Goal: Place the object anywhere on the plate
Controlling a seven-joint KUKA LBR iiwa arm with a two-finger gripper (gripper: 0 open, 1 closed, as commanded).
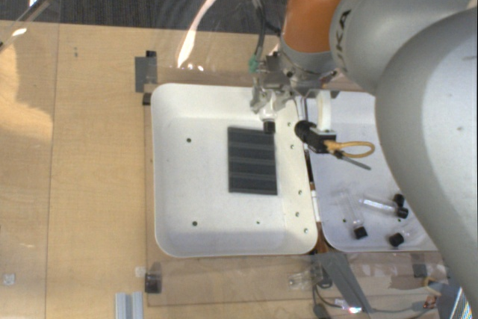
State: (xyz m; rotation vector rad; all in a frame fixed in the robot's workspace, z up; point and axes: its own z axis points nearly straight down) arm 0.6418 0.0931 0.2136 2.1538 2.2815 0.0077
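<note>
Camera view, grey arm (418, 86) hiding much of the right bin (340, 175), gripper (266, 110) at the upper edge of the left bin (179, 183), just above the upper right corner of the dark ribbed plate (252, 160), its grip impossible to judge, small black pieces (360, 232) lower right.

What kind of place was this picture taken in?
Probably a robotics laboratory or test station, not a home or a shop. A big grey and orange robot arm reaches over the edge of a white bin that holds a dark plate, set on a wooden bench.
</note>
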